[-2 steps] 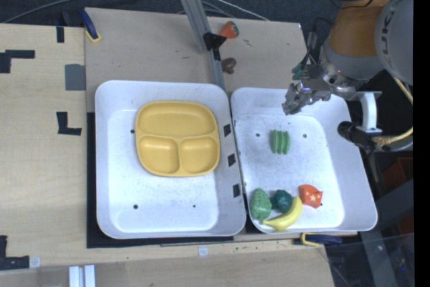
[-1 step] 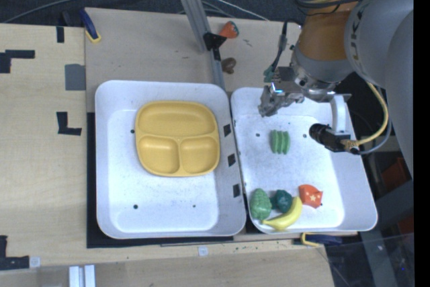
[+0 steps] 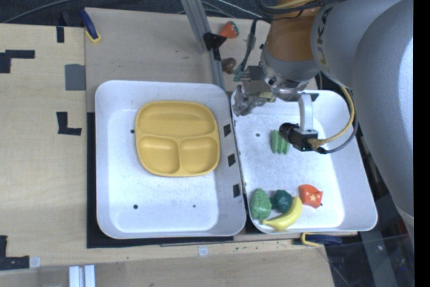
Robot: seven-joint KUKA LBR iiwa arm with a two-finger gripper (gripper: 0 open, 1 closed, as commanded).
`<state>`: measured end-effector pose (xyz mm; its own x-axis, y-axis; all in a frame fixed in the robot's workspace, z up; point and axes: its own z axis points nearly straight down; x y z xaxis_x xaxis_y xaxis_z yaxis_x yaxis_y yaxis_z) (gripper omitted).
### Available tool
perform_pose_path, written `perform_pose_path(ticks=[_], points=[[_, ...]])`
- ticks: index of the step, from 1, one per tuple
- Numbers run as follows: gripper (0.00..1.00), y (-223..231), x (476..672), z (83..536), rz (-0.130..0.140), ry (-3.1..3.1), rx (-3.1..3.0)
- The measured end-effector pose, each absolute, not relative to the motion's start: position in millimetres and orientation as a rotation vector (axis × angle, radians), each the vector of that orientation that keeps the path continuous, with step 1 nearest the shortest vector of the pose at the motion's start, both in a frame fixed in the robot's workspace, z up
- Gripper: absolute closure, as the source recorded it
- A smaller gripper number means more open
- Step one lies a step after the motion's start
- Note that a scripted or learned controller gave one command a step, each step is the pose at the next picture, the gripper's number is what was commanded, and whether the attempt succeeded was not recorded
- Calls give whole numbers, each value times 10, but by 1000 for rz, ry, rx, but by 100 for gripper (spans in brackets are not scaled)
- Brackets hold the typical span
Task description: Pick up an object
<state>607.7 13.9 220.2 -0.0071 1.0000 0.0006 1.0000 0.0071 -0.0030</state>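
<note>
Toys lie in the right bin, five small ones. A green ridged toy lies alone near the middle of that bin, just left of a black fitting that hangs from the arm. The other four are in the near part of the bin: a light green toy at the near left corner, a dark green toy touching it on its right, a banana curved under these two along the near wall, and a red toy a little to the right, apart from the banana.

The left bin holds one thing, a yellow tray with three compartments, one long on the far side and two smaller on the near side. It lies flat in the far half of the bin and nothing is in its compartments.

The arm comes in from the right, with its orange band above the wrist. The pincer is at the far left corner of the right bin, close to the wall between the two bins. It is well apart from the green ridged toy and from the four toys at the near wall. Its state I cannot tell, because the metal parts there are small and unclear.

Both bins stand side by side on the worktop, touching along their inner walls.
</note>
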Motion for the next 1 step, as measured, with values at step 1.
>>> perform_pose_path(ticks=[1], points=[[100,702,6096,2282,-1,-2229,-2211]])
